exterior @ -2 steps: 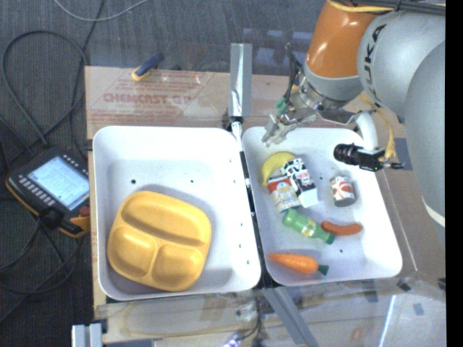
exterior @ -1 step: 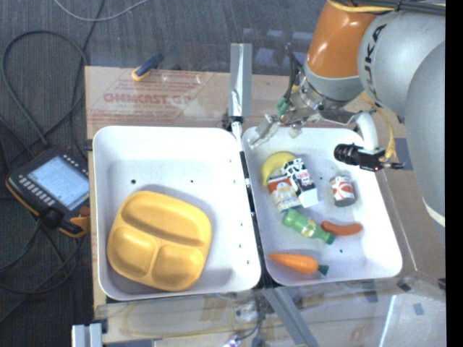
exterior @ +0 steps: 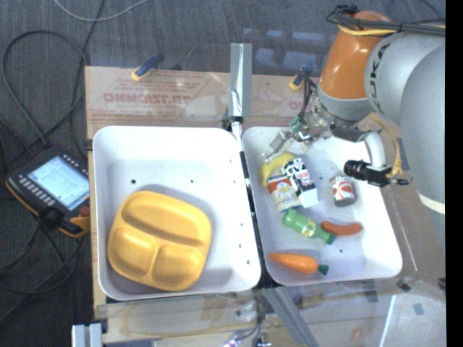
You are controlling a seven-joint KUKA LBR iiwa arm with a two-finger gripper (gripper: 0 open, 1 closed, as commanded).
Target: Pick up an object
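I see the end effector [exterior: 289, 137] just above the banana [exterior: 275, 166]; I cannot tell its state.

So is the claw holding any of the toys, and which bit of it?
I can't tell. The claw is low over the right bin, just above the banana, but nothing clearly sits between its tips.

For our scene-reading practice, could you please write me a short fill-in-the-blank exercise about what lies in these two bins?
1. The yellow divided tray lies in the ____ bin.
2. The carrot lies in the ____ bin, near its front edge.
3. The green bottle lies between the carrot and the ____, which lies nearer the gripper.

Missing words: left; right; banana
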